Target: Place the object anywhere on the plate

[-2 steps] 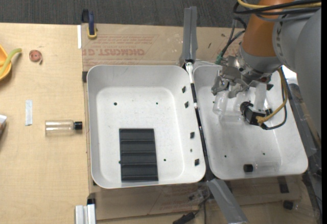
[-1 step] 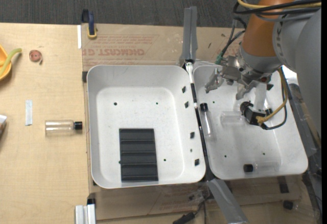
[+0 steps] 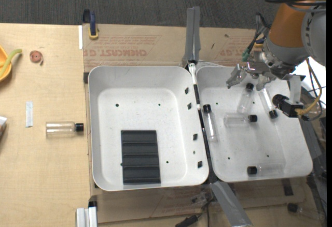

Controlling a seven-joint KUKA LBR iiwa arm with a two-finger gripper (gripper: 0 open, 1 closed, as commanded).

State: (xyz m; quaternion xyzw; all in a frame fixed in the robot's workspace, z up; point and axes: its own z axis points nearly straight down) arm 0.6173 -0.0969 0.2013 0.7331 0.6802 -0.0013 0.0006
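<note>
Hiding spots: clear bottles (image 3: 244, 101) in R bin (image 3: 290, 169) nearly vanish against the white floor; mostly their black caps give them away. Count uncertain, approx. five.
Cut off: yellow object (image 3: 4, 62) clipped by L edge of frame; arm (image 3: 295, 18) clipped at upper R.
Grip state: cannot tell, since the tool head overlaps a capped bottle just below it and the outlines merge.
Task object: bottles lie scattered in R bin, i.e. one below the gripper (image 3: 249, 78), one flat near bin ctr, one slanted at R, one along the L wall, one near btm edge.
Plate: black ribbed plate (image 3: 140, 157) flat in L bin (image 3: 98, 117), lower ctr of frame, well apart from the bottles.
Divider: rims of the two bins meet at frame ctr, btwn plate and bottles.
Bench, L side: spare clear bottle (image 3: 62, 128) lying flat w/ cap toward L bin; small white strip (image 3: 29, 114) above-left of it; pink disc (image 3: 35, 56) upper L.
Backing: cardboard sheet (image 3: 135, 47) under both bins; blue clamp (image 3: 89, 23) at its upper L corner.
Arm pose: enters from upper R, orange band up top, wrist angled down-left, gripper over upper part of R bin.
</note>
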